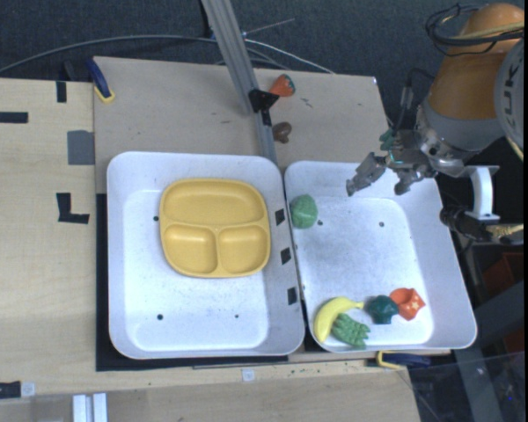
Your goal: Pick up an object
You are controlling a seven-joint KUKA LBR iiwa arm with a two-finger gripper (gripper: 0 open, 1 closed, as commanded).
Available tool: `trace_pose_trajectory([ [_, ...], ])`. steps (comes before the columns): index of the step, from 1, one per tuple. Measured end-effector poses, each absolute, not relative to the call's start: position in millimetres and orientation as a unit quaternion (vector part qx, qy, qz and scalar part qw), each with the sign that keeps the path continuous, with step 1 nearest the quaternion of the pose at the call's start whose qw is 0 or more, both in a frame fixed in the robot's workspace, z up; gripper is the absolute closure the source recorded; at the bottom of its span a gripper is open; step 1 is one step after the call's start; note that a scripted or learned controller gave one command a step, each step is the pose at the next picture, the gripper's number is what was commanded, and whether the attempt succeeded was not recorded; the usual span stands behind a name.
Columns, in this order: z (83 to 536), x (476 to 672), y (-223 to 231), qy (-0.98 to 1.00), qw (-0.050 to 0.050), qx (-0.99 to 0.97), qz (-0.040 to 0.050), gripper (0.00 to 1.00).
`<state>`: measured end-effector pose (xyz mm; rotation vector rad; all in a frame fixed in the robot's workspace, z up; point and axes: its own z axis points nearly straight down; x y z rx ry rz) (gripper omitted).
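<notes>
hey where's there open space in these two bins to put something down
Right bin: the broad middle floor is bare, between the green ball at its near-left wall and the cluster along the front edge. That front corner is crowded: banana, green toy, teal toy, orange toy. Left bin: free strip in front of the yellow divided plate.

Yellow divided plate [216,227]; white bins [132,236]; green ball [303,210]; yellow banana [333,311]; orange-red toy [408,302]; dark teal toy [381,309].
</notes>
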<state>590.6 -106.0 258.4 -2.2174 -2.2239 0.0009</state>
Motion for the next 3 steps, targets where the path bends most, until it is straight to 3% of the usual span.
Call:
trace_pose_trajectory([
  [1, 259, 590.6, -106, -0.708, 0.001, -0.706, 0.0002, 0.00],
  [3, 151, 580.5, -108, -0.707, 0.002, -0.707, 0.0027, 0.00],
])
